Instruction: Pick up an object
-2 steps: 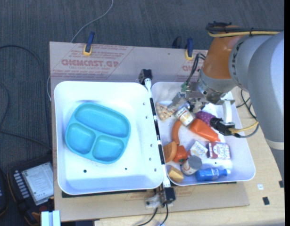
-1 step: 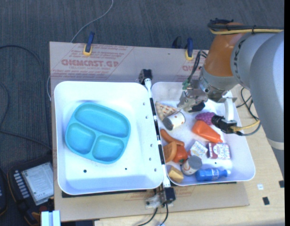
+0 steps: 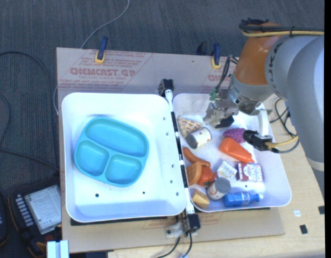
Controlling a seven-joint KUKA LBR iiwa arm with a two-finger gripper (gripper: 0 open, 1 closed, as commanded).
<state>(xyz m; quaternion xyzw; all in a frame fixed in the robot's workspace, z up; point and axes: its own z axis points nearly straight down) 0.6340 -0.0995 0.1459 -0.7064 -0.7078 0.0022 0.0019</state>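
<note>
Inside the right bin (image 3: 278,195), a heap of small things lies packed together: an orange carrot (image 3: 236,150) sits near the middle, with a purple grape bunch (image 3: 236,134) just behind it toward the bin's far wall. Left of the carrot, a small can (image 3: 199,138) lies on its side, and behind the can a tan, waffle-like piece (image 3: 189,124) rests close to the bin's left wall. Nearer the bin's front wall, a red-and-white carton (image 3: 250,172) lies beside a small pale packet (image 3: 226,169), and a blue bottle (image 3: 241,199) lies flat along the front wall, with a grey cap-like disc (image 3: 222,185) just left of it. Orange pieces (image 3: 199,172) crowd the bin's left wall beside the packet, and a yellowish lump (image 3: 200,199) sits in the front left corner.

Over the far part of this bin, the end effector (image 3: 222,115) hangs low, just behind the can and the grapes. Whether its fingers are apart or together cannot be told from this slant, and nothing is seen gripped between them. The grey arm (image 3: 297,79) with its orange band (image 3: 254,61) comes in from the bin's right.

Left of this bin and touching it sits the left bin (image 3: 79,198), holding a blue divided plate (image 3: 111,150). Both bins rest on a brown board (image 3: 106,71) on the tabletop, fixed at its far edge by clamps (image 3: 102,46).
</note>
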